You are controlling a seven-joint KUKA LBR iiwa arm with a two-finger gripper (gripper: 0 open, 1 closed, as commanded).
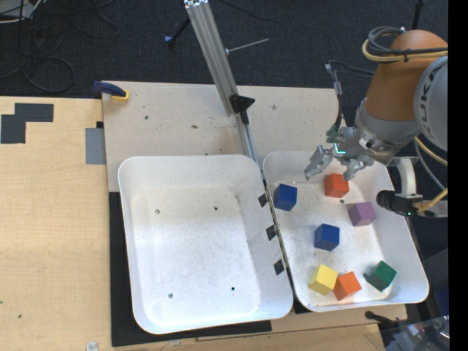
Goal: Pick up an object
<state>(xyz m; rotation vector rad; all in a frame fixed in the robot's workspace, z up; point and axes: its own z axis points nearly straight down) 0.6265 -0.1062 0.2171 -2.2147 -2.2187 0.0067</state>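
The fingers (319, 164) are spread wide, one grey tip to the left and one to the right, with nothing between them. The gripper (335, 168) hangs just above the red cube (336, 186), which sits in the upper part of the right bin (417, 284), and seems to line up roughly over it, perhaps a little toward the far side. From the slant of the view I cannot tell how high it is above the cube.

This looks like the approach step, with no grasp made. The next move calls for a straight descent so the tips straddle the cube, then a close on two flat faces.

The cube is small, matte and sharp-edged, likely foam or painted wood, so it should pinch easily but could skid on the smooth bin floor if one tip lands first. Nearby lie a purple cube (361, 213), two blue cubes (285, 197), and near the front rim a yellow (323, 278), an orange (346, 284) and a green one (380, 276). The left bin (139, 196) is shallow white plastic with dark specks.
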